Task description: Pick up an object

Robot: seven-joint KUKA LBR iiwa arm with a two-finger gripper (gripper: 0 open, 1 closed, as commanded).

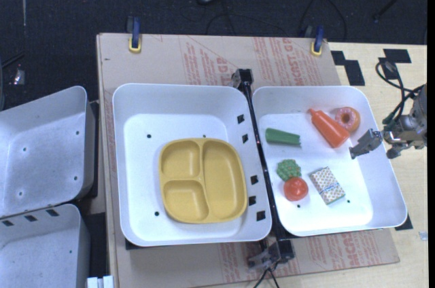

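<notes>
The right bin [380,212] holds several small items: an orange carrot-shaped toy [328,128], a pink doughnut [349,118], a green stick [282,137], a green broccoli piece [288,168], a red tomato [295,189] and a patterned little box [327,185]. My gripper [380,144] hovers over the bin's right rim, to the right of the carrot and doughnut and above the box in the view. It stands open with nothing between its fingers.
A yellow divided plate [202,180] lies in the left bin [136,110]. A black divider strip [255,144] runs between the bins. White trays [41,144] sit off the bench at the left. Cables trail across the dark floor behind.
</notes>
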